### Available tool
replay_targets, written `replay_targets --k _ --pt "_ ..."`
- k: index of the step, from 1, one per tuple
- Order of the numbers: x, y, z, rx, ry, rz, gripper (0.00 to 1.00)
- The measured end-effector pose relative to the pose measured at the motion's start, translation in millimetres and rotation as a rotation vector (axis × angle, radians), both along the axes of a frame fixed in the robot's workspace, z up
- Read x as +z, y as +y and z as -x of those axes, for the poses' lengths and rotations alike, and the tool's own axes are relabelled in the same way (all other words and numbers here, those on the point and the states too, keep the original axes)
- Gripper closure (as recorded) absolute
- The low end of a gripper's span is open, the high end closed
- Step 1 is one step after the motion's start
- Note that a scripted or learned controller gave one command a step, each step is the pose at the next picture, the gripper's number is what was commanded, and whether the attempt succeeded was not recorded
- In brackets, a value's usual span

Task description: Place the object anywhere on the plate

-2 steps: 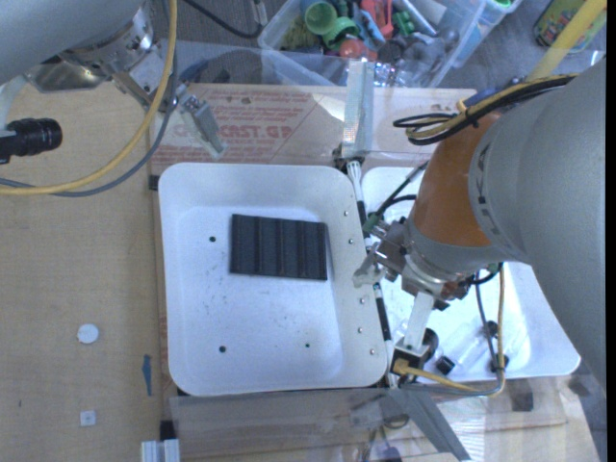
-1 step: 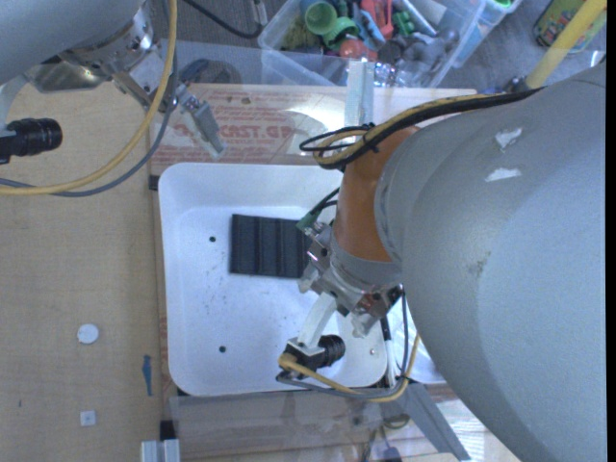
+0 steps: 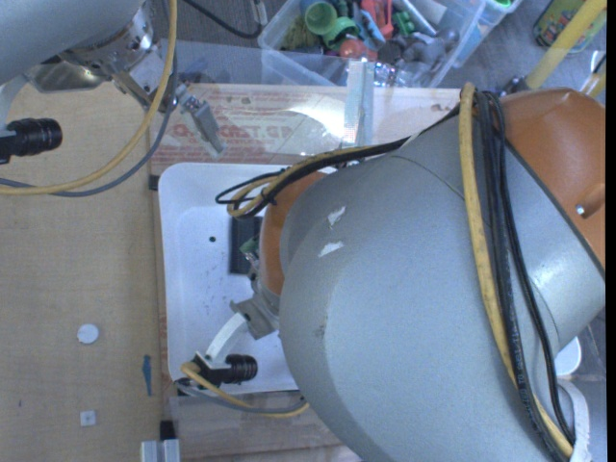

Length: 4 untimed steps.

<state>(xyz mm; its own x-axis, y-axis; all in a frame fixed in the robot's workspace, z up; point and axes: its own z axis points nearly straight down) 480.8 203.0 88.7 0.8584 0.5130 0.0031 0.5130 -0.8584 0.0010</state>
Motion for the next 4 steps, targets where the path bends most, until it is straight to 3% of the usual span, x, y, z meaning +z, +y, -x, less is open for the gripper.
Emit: replay_targets --k 1,4 --pt "34.1 -50.6 -109.9 0.321 0.005 0.001 0.00" --pt "34.0 -50.1 -109.6 0.322 0.006 0.001 0.00"
